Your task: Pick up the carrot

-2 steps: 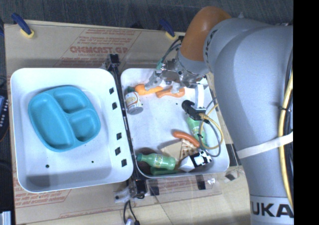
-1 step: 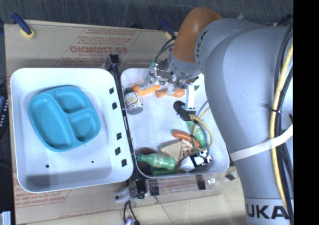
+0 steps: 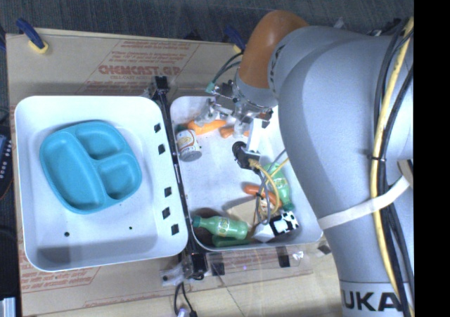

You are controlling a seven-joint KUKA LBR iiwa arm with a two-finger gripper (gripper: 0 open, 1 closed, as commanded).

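Brown cardboard-covered bench [image 3: 126,55] with two white bins, left [image 3: 91,238] and right [image 3: 184,106], side by side.

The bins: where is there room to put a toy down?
Left bin: bare white floor along the near edge, below the blue plate, and a strip between plate and divider. Right bin: a small bare patch mid-floor, bordered by the can, the carrot and the green bottle. Its near end is crowded; the tool hangs over the far end.

One fixed overhead camera (slanted) overlooks both bins [image 3: 28,189].
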